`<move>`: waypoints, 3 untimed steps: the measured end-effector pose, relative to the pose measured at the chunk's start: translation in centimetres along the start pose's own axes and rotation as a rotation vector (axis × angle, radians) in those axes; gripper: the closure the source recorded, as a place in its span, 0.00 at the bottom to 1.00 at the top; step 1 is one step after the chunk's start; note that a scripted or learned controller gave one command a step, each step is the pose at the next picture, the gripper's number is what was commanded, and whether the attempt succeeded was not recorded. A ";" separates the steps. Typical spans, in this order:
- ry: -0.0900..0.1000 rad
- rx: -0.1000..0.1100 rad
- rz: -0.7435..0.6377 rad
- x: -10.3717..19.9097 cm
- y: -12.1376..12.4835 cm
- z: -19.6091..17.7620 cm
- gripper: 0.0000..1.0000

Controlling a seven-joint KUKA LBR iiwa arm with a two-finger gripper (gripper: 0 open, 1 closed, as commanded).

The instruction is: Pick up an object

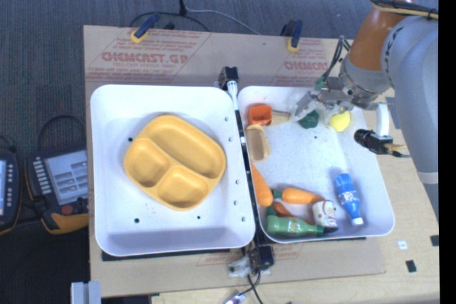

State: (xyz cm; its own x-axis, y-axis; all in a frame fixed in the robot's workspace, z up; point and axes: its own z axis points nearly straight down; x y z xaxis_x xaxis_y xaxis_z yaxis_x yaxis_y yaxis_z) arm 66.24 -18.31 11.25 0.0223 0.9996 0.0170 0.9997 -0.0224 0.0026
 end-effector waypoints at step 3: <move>-0.021 0.002 -0.428 0.0 -12.8 1.6 0.00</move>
